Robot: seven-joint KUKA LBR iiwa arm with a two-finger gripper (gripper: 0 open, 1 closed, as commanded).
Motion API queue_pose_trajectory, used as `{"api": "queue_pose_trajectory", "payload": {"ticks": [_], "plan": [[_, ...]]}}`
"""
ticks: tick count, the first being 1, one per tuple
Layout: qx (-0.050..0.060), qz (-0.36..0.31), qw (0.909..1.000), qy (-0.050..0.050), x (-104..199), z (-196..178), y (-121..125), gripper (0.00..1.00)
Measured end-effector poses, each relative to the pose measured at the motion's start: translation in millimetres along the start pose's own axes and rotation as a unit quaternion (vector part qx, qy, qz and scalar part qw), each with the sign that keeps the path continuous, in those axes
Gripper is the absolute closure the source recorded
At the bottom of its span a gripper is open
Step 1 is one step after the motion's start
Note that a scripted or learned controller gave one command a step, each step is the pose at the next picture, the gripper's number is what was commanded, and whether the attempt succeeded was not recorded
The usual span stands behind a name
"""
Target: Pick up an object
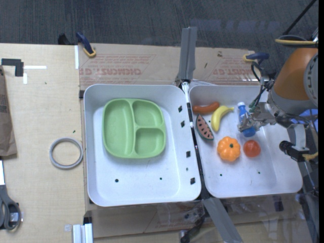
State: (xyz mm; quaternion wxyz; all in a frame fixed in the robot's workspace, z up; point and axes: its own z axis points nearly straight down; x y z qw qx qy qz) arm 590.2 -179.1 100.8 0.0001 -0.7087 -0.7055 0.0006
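The right bin (283, 184) holds several toy foods: a red sausage (205, 107), a yellow banana (220, 117), a watermelon slice (204, 127), an orange pumpkin (229, 149) and a red tomato (251, 148). A small blue and white bottle-like object (244, 119) stands upright near the bin's middle, just above the tomato. My gripper (254, 119) is low in the right bin, right against this blue object on its right side. The grey and orange arm (296, 80) hides the bin's far right corner.
The left bin (136, 186) holds a green divided plate (134, 128). On the bench to the left lie a grey tape ring (66, 152) and scissors (8, 214). A grey divider post (188, 54) rises between the bins at the back.
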Motion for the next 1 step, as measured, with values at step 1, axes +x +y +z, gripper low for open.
{"api": "queue_pose_trajectory", "payload": {"ticks": [1], "plan": [[0.000,-0.004,1.0000,-0.001,53.8,-120.0,65.5,1.00]]}}
